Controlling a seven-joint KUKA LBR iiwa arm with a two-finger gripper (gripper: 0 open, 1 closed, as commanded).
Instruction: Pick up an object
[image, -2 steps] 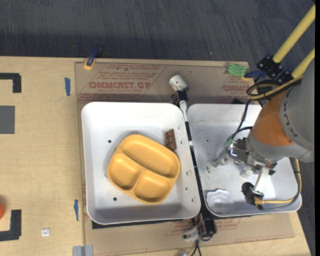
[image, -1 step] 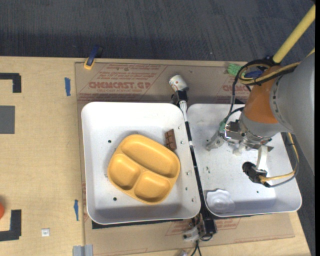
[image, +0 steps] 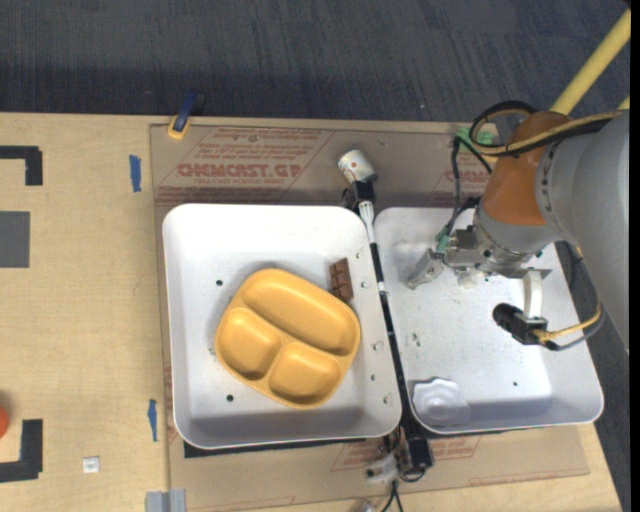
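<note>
**Yellow tray lies in the far bin from the gripper**

Yellow tray (image: 288, 336), three-sectioned, sits in the left bin (image: 190, 300), well apart from the gripper (image: 425, 270), beyond the divider. The gripper hangs over the right bin (image: 570, 390), fingers apart and clasping nothing. A clear plastic piece (image: 440, 400) lies below it.

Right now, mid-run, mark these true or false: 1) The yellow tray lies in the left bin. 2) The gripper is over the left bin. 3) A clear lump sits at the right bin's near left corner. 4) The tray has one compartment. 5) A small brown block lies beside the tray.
1) True: the yellow tray lies in the left bin.
2) False: the gripper is over the right bin.
3) True: clear lump.
4) False: three compartments.
5) True: brown block, touching the tray's far edge.
</note>
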